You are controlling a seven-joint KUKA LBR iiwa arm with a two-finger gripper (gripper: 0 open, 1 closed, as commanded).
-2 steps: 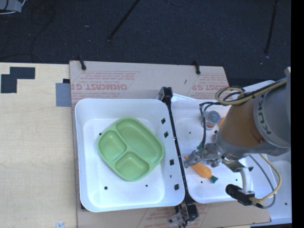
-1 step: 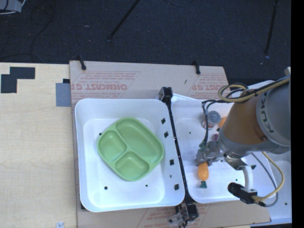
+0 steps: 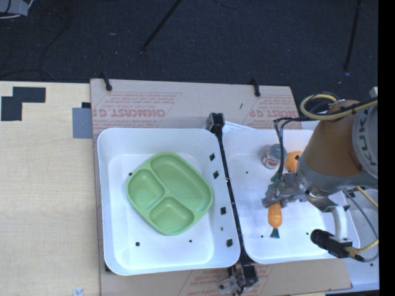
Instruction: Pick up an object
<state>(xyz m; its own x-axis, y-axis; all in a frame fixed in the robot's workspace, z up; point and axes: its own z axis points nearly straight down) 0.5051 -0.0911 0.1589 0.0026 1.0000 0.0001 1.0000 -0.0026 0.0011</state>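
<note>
Carrot-shaped toy [image 3: 275, 217] lying just below the gripper [image 3: 279, 196] in the right bin [image 3: 259, 251].

Its orange body is pointing up at the gripper, seemingly touching, so the arm is probably lining up a grab (jaw state cannot be told). Above the gripper, a small can [image 3: 270, 158] and an orange piece [image 3: 291, 161] are sitting; the green tray [image 3: 169, 192] is lying well to its left.

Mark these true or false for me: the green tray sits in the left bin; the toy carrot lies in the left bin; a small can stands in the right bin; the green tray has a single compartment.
1. The green tray sits in the left bin. True.
2. The toy carrot lies in the left bin. False: it lies in the right bin, just below the gripper.
3. A small can stands in the right bin. True.
4. The green tray has a single compartment. False: it is divided into three.
</note>
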